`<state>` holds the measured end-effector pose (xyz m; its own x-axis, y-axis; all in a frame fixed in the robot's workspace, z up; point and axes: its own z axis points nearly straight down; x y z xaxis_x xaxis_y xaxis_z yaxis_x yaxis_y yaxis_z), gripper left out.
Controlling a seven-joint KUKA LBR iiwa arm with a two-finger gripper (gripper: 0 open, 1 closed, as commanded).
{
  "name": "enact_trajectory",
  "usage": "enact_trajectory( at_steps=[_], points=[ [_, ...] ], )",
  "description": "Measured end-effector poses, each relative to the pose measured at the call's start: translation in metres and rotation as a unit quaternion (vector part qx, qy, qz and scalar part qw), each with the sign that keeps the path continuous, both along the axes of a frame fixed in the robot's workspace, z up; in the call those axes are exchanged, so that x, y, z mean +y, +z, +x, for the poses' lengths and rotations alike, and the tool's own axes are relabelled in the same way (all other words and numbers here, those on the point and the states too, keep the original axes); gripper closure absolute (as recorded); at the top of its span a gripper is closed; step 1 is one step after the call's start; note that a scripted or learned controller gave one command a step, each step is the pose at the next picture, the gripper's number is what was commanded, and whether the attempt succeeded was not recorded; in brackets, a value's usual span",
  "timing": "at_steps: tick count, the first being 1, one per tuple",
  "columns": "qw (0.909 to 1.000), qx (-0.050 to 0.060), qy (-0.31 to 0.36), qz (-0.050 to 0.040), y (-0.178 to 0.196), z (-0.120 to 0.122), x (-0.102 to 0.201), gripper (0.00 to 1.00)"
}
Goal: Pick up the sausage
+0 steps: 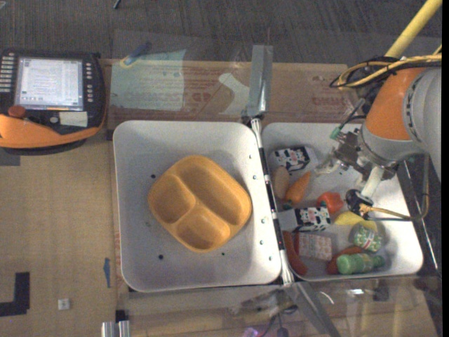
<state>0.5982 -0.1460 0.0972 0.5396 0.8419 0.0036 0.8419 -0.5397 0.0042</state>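
— Brown worktop (56,209), lots of clutter. Where's the sausage (294,253)?
— In the right bin (405,241), at its near left corner, lying along the wall just beside a patterned box (314,246).
— And the gripper (342,157)?
— Over that bin's far part, well apart from the sausage. Spread or closed, I cannot tell.

Bench (56,209): white bin (133,142) mid-frame, second white bin (317,133) beside it at right, teach pendant (49,97) upper left.

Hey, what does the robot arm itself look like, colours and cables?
The arm is rounded and grey, with a broad orange band above the wrist. Yellow and black cables loop over it. The pincer is a pale metallic cluster.
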Motion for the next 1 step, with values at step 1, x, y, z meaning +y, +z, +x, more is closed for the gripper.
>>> enact_trajectory(
  at_steps=[1],
  points=[
    [0.9999, 0.001, 0.012, 0.0001, -0.0109, -0.0246, -0.0042, 0.00]
  ],
)
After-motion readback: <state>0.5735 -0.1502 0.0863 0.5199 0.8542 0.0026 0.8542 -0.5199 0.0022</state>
